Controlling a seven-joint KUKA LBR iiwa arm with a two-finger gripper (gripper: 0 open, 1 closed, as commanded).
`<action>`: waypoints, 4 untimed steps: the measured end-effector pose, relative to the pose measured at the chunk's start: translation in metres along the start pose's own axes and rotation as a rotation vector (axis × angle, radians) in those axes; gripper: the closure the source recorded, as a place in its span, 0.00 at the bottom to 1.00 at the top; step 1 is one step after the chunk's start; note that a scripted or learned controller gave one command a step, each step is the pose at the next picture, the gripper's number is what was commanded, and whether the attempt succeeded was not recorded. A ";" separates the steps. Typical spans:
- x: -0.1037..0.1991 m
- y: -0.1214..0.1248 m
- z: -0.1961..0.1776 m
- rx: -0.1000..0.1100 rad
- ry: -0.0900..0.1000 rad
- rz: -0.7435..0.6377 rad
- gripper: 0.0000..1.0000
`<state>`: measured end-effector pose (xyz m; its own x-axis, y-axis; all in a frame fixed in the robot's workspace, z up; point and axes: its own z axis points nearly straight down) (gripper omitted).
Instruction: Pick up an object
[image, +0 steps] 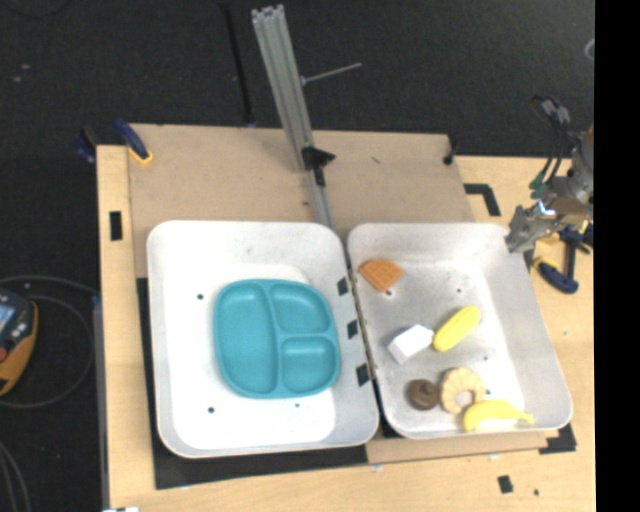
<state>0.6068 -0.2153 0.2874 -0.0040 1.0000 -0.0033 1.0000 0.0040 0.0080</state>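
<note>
The gripper (528, 232) sits at about three o'clock in the camera view, just outside the far right corner of the right bin (520, 300), over the bench (400, 165) rather than over either bin; whether its jaws are parted or closed cannot be told from here, and nothing shows between them. All the loose things lie in the right bin, down and to the left of the gripper, toward seven and eight o'clock from it. An orange waffle-like piece (380, 274) lies near the bin's far left wall. Near the middle, a white block (410, 343) lies just beside a yellow oblong piece (456, 328), the block at eight o'clock from it. Along the near edge a dark brown round piece (422, 394) touches a tan ridged piece (462, 386), and a yellow banana (496, 414) lies just at five o'clock from that, close to the bin's near right corner. The left bin (180, 300) holds a teal divided plate (275, 337), well apart from the gripper at nine o'clock across the view.
</note>
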 end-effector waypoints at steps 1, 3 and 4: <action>0.051 0.005 -0.006 0.005 0.004 -0.003 1.00; 0.152 0.024 0.012 0.006 0.003 -0.002 1.00; 0.203 0.029 0.028 0.009 0.004 -0.002 1.00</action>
<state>0.6354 -0.0125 0.2592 -0.0063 1.0000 0.0005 1.0000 0.0063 -0.0009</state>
